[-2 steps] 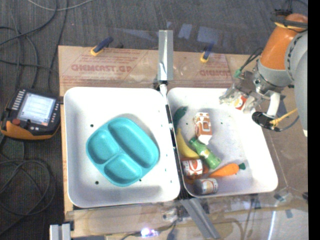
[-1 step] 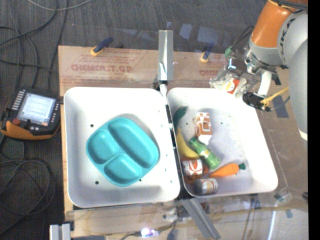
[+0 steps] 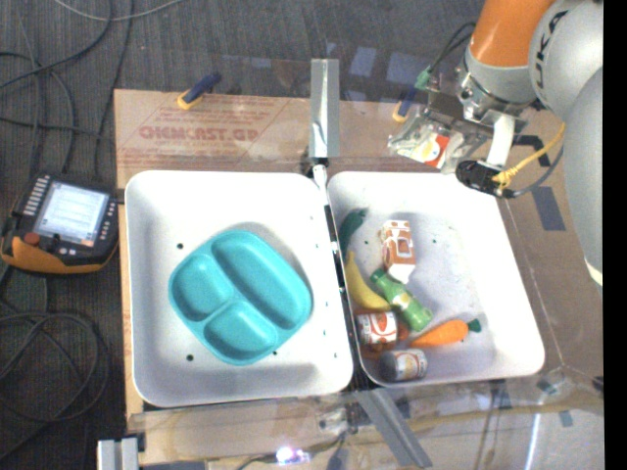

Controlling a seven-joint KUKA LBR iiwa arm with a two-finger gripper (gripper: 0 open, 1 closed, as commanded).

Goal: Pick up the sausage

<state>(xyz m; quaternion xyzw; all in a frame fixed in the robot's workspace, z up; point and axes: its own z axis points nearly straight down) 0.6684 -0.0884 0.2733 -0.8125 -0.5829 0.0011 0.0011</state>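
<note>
What looked most like the sausage [image 3: 378, 328], a reddish-brown piece with a pale band, lay near the right bin's [image 3: 509, 262] 6 o'clock rim. It touched a green bottle [image 3: 403, 302], with a carrot [image 3: 444, 334] at its 3 o'clock. The gripper [image 3: 431, 145] hung past the bin's 12 o'clock rim, and it could not be told how far open it was or whether it held anything. Red lettering on the cardboard [image 3: 201, 130] was too faint to read.
</note>
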